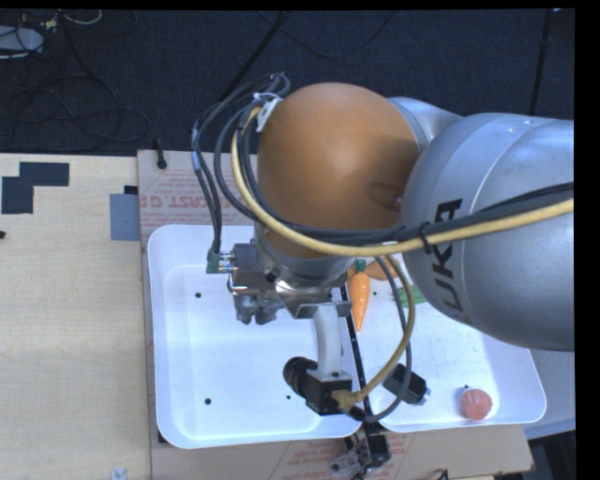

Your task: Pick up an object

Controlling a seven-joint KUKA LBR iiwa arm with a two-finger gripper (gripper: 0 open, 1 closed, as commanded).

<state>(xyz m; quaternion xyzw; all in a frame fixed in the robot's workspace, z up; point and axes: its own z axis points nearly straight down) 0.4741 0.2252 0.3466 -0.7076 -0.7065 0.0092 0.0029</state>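
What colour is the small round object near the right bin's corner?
Pinkish red; the round object shows clearly in the camera view.

Before you lies a pale wooden bench [66, 319], its top marked with dark grey rectangular patches [124, 216] near the far edge. A sheet of brown cardboard [187, 192] with red print lies flat on it. Beyond the bench, you see dark carpeted floor [141, 75] strewn with loose black cables [56, 23].
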